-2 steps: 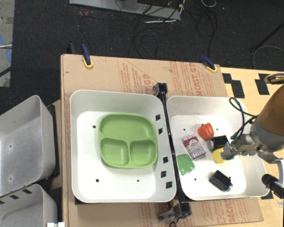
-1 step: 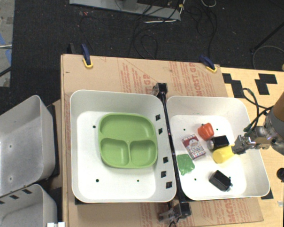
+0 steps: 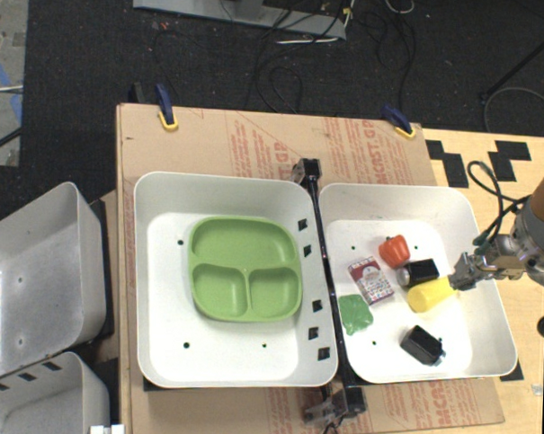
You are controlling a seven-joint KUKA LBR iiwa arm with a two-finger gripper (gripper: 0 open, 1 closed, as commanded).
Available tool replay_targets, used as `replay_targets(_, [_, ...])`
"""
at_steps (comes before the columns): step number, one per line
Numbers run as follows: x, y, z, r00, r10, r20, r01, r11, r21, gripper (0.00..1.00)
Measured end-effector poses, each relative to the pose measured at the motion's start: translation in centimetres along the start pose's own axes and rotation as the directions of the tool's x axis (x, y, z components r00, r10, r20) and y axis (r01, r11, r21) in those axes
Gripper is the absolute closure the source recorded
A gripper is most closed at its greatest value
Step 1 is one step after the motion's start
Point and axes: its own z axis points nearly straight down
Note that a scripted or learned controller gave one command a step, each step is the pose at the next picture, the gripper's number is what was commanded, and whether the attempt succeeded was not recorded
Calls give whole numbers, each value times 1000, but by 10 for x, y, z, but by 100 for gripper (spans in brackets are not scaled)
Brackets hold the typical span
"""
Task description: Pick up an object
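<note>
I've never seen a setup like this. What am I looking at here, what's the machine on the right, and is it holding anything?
One camera looks down at a slant on a bench with two shallow white bins. The left bin holds a green divided plate. The right bin holds small things: an orange-red piece, a small card packet, a yellow block, a green lump and two black pieces. The machine is a robot arm reaching in from the right; its gripper sits beside the yellow block. I see nothing between its fingers.
</note>
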Motion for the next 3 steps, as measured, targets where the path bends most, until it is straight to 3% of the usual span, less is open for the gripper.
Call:
replay_targets(2, [94,45,20,1000,-3,-3,3,1000,2,100])
replay_targets(3, [152,70,13,1000,-5,-4,5,1000,1,100])
